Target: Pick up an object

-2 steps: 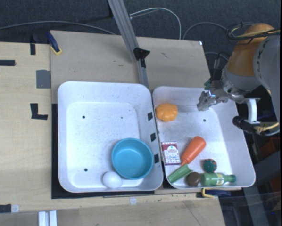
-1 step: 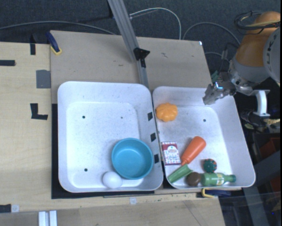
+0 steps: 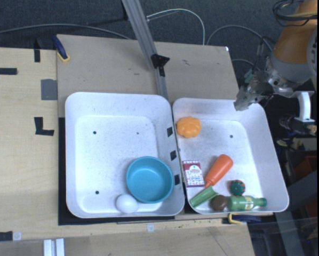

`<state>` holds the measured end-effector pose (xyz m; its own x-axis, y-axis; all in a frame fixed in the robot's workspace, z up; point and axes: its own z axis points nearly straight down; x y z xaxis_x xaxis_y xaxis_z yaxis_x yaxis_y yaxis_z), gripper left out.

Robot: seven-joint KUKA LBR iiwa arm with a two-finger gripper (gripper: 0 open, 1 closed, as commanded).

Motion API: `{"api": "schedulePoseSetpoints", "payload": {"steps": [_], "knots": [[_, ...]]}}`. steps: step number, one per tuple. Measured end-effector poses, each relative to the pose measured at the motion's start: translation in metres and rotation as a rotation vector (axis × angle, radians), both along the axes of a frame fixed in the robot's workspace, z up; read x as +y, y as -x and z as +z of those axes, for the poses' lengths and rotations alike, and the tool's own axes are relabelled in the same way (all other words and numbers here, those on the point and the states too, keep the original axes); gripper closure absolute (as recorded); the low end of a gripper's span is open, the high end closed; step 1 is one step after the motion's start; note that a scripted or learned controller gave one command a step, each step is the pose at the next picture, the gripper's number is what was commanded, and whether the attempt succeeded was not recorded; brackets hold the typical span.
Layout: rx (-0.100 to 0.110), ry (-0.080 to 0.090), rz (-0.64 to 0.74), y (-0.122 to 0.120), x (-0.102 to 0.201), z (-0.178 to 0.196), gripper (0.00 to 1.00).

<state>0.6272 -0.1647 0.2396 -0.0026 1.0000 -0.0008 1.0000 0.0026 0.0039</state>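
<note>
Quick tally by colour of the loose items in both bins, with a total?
Blue: 1, round plastic bowl
White: 1, small ball
Orange: 2, round pumpkin-like toy, toy carrot
Red: 1, small flat carton
Green: 2, plastic bottle, small round toy
Brown: 1, small round lump
Total: 8

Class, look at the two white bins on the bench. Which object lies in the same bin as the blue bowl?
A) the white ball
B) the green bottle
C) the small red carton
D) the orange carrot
A. The white ball sits beside the blue bowl in the left-hand bin; the carrot, bottle and carton lie in the right-hand bin.
</note>
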Motion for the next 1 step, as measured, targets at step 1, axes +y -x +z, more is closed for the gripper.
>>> {"api": "schedulePoseSetpoints", "payload": {"steps": [1], "knots": [[0.005,-0.002,0.004,0.0062,0.0552,0.0048,1.0]]}}
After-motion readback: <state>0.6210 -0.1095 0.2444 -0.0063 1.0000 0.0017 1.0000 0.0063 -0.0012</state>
